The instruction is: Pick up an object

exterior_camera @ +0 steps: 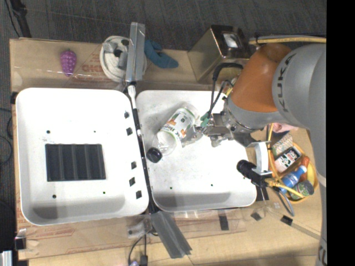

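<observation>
Fingers (pixel 198 131) touch the lying bottle (pixel 175 128) in the right bin (pixel 233 195); their spread cannot be told

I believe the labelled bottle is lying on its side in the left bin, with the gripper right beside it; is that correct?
Not quite: the camera view shows the bottle lying on its side in the right bin, not the left bin. The gripper is indeed right beside it.
</observation>
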Robot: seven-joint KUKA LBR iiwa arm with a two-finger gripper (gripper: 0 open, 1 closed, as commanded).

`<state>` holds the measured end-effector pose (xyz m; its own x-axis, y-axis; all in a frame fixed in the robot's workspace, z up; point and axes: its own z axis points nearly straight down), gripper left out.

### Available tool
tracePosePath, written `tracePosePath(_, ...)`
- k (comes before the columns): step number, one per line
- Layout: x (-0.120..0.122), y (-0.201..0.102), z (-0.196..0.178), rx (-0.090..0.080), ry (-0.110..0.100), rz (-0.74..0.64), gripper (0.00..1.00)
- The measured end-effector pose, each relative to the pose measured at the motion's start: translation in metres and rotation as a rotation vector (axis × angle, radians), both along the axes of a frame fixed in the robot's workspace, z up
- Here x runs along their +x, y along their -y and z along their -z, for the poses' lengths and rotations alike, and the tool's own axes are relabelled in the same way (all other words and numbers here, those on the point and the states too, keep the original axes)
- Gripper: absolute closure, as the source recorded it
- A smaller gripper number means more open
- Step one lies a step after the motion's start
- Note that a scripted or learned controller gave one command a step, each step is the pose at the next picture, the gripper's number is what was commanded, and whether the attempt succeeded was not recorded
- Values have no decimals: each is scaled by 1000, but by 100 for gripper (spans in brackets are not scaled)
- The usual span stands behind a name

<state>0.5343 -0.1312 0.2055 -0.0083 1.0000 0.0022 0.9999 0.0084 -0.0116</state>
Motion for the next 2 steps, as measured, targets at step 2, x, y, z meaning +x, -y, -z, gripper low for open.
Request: tracePosePath(2,121,38,114,0,5,-391,0)
